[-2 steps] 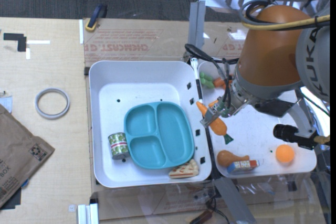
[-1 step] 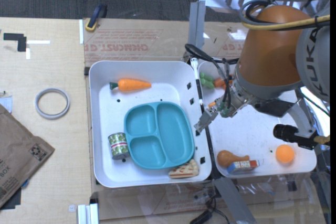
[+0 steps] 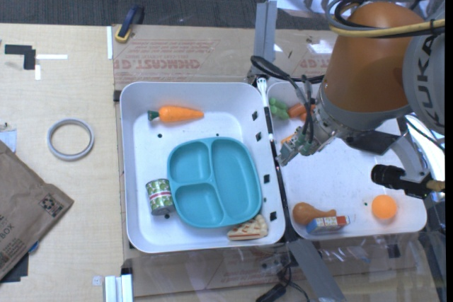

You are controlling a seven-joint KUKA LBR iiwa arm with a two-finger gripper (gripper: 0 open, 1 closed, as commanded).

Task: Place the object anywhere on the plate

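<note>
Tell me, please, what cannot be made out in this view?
- Gripper: under the arm's orange band; whether it holds anything is unclear.
- Second carrot in the right bin: partly behind cables.
- Can label: too small to read.
- Item below the plate, blurred, unidentifiable.

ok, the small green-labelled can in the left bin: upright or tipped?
Tipped. The small green-labelled can lies on its side left of the blue sectioned plate, label facing up.

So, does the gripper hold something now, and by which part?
Cannot be told: the gripper sits under the arm's wrist at the right bin's left edge.
</note>
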